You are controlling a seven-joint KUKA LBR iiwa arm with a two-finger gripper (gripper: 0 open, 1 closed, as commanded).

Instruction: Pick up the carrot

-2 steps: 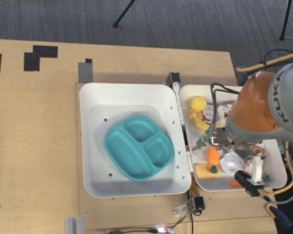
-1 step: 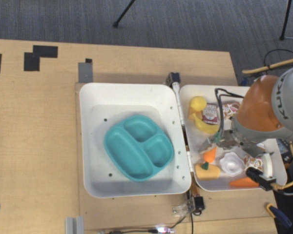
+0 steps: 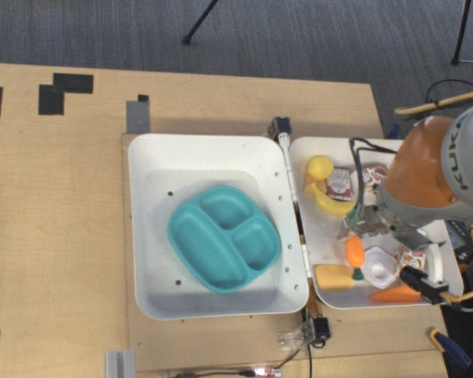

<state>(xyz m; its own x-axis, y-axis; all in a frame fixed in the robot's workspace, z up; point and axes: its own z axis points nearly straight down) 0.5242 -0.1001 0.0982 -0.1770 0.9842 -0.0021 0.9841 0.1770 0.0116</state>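
Note:
The carrot, a short orange piece with a greenish end, stands in the right bin near its middle. My gripper hangs right over the carrot's upper end, touching it or nearly so. The grey wrist and the orange band of the arm cover the bin's right half. From this angle I cannot make out whether the carrot sits between the fingers.
Around the carrot lie a yellow block, a white cup, a long thin orange-red piece, a banana, a lemon and a packet. The left bin holds a teal divided plate.

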